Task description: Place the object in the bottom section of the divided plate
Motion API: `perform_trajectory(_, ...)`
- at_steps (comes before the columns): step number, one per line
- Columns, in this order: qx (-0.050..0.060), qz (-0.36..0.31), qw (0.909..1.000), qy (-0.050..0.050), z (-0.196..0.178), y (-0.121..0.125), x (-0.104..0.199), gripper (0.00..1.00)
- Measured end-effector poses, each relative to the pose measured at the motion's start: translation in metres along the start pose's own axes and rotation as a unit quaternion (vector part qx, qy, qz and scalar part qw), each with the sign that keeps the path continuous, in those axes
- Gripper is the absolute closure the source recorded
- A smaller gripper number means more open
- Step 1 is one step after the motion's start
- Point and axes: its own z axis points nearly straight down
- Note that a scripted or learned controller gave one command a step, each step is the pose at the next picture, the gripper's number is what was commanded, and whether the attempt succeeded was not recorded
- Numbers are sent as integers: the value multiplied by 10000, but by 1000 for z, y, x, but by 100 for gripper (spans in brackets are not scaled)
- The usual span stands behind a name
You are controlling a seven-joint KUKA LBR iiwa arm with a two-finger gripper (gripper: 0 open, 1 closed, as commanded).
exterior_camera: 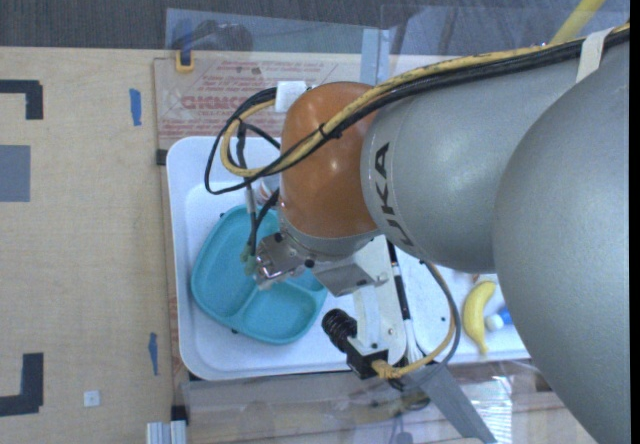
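Note:
A blue divided plate (pixel 240 282) lies in the left white bin (pixel 185 232), its raised dividers splitting it into sections. The grey arm with its orange band (pixel 325 162) reaches in from the right and hangs over the plate's right side, covering part of it. The gripper (pixel 268 267) sits just above the plate near the middle divider; its fingertips are hidden under the wrist, and nothing can be made out between them. The sections of the plate that show hold nothing.
A yellow banana (pixel 480 312) lies in the right bin, beside a small blue item (pixel 503 317). Black and yellow cables (pixel 235 147) loop off the wrist over the left bin. A wooden bench top (pixel 80 232) spreads to the left.

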Motion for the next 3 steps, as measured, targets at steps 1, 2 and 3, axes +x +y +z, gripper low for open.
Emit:
perform_trajectory(1,-92,1287,9916,20,83,6,1,100)
perform_trajectory(2,-168,2449,9694,96,93,15,8,100)
perform_trajectory(3,6,3667,9303,-4,30,71,-11,100)
